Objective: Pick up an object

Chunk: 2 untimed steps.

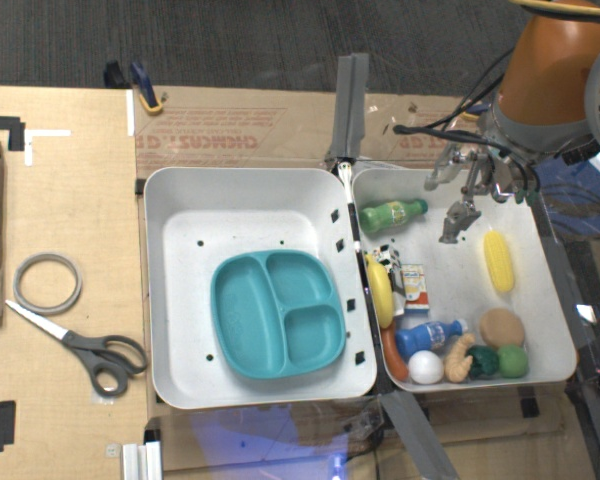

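tape roll [47, 281]: on the bench at 9 o'clock, well apart from both bins.
scissors [88, 350]: just below the tape, at 8 o'clock.
left bin [170, 208]: holds a teal divided plate [278, 314], nothing else we'd go for.
right bin [540, 258]: clutter packed along its 6–7 o'clock edge; green bottle [392, 213] near the top-left corner.
gripper [453, 226]: over the right bin's upper middle, nothing between its fingers; how wide they stand we can't tell.
target: we judge the corn cob [498, 261], just beside the gripper at its 4 o'clock.
axis: the cob's long axis runs 12 to 6.
room: bare white floor around the cob, bin wall near at 3 o'clock.
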### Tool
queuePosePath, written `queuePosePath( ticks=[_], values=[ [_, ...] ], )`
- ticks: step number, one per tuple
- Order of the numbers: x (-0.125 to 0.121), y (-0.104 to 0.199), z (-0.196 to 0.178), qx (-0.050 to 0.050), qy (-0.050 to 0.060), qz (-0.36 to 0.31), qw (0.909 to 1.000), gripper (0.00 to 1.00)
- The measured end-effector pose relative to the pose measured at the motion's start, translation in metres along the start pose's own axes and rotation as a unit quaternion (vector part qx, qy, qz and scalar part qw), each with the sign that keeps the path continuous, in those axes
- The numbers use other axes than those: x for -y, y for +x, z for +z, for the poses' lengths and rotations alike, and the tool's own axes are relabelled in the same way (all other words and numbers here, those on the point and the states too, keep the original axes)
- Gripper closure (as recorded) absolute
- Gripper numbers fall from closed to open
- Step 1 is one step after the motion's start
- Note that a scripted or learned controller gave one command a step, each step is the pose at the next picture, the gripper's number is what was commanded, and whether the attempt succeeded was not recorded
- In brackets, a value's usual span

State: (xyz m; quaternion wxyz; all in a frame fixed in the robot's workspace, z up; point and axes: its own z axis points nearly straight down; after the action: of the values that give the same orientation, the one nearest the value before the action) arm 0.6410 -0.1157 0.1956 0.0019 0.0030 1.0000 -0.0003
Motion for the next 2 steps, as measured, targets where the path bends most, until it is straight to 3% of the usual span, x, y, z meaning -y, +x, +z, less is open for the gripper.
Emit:
queuePosePath(
  ticks=[1, 2],
  values=[
    [0.015, 0.038, 0.103, 0.000, 0.000, -0.026, 0.9997, 0.00],
    [0.001, 0.113, 0.103, 0.000, 0.000, 0.016, 0.9999, 0.00]
  ],
)
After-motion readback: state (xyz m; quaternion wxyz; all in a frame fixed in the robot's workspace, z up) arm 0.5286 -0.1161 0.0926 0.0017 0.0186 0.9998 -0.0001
